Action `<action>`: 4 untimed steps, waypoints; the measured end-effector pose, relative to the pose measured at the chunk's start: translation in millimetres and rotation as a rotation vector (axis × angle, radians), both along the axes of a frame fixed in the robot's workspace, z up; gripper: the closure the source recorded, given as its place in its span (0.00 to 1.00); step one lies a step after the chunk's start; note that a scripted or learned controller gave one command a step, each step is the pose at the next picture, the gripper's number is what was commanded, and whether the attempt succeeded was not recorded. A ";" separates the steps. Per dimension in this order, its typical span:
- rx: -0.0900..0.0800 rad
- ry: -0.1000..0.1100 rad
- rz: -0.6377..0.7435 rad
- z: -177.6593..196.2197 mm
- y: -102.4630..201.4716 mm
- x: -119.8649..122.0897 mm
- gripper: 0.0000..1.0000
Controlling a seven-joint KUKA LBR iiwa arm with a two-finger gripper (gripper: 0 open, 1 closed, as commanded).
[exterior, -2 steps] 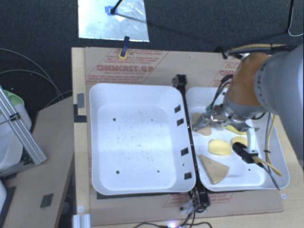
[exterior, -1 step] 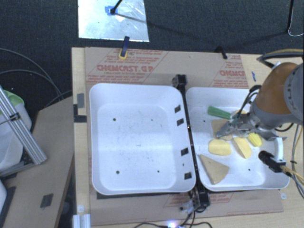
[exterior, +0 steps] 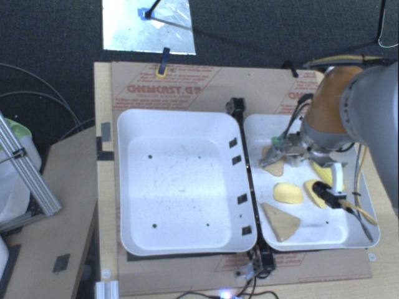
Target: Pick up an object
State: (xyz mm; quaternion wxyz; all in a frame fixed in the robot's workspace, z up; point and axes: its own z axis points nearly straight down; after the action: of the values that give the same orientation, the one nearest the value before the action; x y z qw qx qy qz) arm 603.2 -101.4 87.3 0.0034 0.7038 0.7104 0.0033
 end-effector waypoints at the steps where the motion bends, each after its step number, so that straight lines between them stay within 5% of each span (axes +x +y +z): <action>1: 0.001 0.008 -0.004 1.1 6.0 49.5 0.00; 2: -0.001 0.011 -0.013 -2.2 -35.7 -22.9 0.00; 3: 0.002 0.011 -0.002 -3.0 15.0 -29.9 0.00; 4: 0.000 0.010 -0.009 -3.1 2.5 -42.3 0.00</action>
State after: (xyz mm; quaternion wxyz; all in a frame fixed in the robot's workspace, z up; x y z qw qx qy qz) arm 560.9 -98.9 84.2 -0.0004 0.7069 0.7074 -0.0004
